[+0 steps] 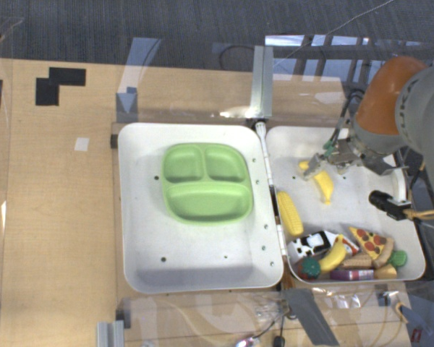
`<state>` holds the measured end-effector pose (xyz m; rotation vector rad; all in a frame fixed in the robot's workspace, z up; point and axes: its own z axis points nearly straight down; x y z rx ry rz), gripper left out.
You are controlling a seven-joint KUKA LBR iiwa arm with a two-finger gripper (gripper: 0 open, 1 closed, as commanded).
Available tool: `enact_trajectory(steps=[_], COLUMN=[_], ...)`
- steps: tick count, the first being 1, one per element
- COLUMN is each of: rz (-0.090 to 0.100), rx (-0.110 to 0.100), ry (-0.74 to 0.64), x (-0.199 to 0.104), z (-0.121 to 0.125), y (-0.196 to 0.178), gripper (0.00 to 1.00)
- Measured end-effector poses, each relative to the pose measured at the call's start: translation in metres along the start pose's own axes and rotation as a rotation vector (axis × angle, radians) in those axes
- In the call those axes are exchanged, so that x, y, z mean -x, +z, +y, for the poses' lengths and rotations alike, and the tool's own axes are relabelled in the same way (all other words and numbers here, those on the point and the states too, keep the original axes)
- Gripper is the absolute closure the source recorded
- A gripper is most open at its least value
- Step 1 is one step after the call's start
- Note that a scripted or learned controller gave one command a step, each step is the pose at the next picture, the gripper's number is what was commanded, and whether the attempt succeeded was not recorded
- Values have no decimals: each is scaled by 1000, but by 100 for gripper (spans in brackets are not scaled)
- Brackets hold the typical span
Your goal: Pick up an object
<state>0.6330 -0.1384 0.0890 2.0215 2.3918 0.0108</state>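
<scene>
Bench: pale wood (50, 215), two shallow white bins on it.
Near corner of right bin (362, 194): pizza slice (369, 243), banana (334, 254), corn cob (289, 214), heaped.
Left bin (141, 194): green sectioned plate (205, 181), smooth plastic.
Right bin, farther: yellow wedge (323, 186) just below gripper (331, 157); grip cannot be told.

The grey arm (423, 103) comes in from the right of the camera view, its orange band (385, 96) bulging above the wrist. Below that, the gripper (331, 157) points down and leftward, low over the right side of the scene; whether its jaws are parted is too small to make out
</scene>
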Motion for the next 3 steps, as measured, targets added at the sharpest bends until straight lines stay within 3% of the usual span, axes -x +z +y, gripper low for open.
enact_trajectory(steps=[1, 2, 3], rz=[0, 2, 2], rx=[8, -3, -6], ry=[-7, 77, 96], x=[-2, -55, -53], z=[4, 23, 48], y=[-13, -117, -97], gripper=[100, 100, 100])
